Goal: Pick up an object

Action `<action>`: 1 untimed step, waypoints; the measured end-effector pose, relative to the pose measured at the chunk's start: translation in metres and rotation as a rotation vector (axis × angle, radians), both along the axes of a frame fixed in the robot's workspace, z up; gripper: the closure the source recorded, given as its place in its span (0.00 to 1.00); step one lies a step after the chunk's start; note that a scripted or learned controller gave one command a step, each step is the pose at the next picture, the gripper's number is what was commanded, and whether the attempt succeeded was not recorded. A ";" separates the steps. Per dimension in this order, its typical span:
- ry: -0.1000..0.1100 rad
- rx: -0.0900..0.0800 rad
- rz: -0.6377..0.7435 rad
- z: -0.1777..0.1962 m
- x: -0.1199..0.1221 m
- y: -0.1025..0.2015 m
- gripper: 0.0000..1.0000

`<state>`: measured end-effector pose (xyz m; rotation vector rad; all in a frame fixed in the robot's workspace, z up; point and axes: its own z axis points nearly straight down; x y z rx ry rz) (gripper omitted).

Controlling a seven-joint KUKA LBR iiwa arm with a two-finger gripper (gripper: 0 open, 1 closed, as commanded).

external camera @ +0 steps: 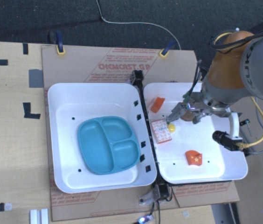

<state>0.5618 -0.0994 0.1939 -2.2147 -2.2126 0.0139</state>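
We see the left bin (57, 125) holding a blue divided plate (108, 144). In the right bin (224, 171), the gripper (174, 117), fingers apart, hangs over a small yellow object (171, 128), gripping nothing.

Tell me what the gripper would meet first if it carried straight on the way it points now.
Probably the small yellow object: the gripper points down and toward the left bin, and that object lies just beyond its tip. The patterned card is next. Its height over the right bin is unclear.
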 end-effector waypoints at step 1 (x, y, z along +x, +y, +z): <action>-0.012 -0.001 0.003 0.006 0.003 0.000 0.00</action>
